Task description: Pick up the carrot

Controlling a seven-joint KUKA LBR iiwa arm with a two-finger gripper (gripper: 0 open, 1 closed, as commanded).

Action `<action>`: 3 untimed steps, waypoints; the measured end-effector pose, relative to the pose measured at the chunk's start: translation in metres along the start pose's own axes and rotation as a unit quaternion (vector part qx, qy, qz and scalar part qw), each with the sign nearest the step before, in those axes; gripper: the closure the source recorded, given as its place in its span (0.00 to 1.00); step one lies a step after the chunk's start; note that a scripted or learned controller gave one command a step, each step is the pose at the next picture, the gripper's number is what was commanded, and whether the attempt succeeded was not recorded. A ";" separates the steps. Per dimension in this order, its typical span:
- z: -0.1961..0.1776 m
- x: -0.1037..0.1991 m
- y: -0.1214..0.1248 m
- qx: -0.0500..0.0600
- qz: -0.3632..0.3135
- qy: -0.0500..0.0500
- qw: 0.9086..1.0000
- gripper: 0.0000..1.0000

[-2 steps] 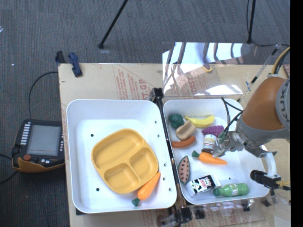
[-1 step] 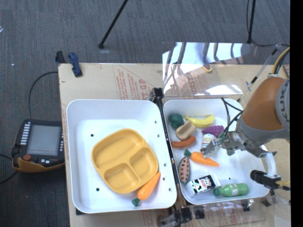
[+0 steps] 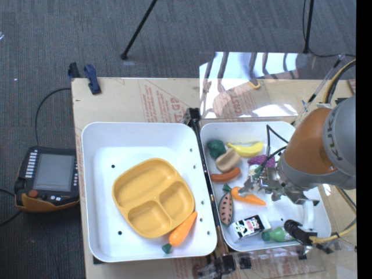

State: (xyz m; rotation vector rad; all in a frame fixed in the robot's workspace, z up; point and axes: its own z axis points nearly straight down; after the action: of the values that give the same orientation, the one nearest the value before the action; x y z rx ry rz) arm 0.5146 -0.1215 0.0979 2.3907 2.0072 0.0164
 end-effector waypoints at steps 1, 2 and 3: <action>-0.009 0.001 0.001 0.002 0.004 0.004 1.000 1.00; 0.011 0.034 -0.048 0.017 0.024 0.004 1.000 1.00; -0.091 0.105 -0.055 0.015 0.107 0.003 0.994 1.00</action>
State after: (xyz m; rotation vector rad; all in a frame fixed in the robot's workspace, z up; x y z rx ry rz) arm 0.4763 -0.0076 0.1876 2.6146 1.7552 -0.0023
